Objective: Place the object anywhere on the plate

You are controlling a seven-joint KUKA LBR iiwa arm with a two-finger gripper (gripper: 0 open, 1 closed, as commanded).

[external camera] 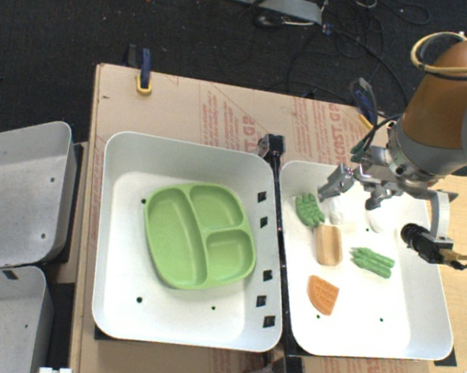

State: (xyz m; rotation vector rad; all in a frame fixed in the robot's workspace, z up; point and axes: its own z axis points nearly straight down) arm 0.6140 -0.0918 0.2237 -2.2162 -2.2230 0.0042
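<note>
Bench [194,102] on dark floor, two white bins side by side; arm over the right bin [421,327].
Green divided plate [200,235] lies in left bin [117,207]. Right bin holds a leafy green piece [308,210], tan block [327,244], green beans [372,261], orange wedge [322,295]. Gripper [356,191] hovers just above the leafy piece and block, fingers spread apart, holding nothing.

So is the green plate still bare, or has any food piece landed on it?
Bare. All three compartments of the green plate show plain green; the four food pieces, including the tan one, lie in the right bin.
</note>
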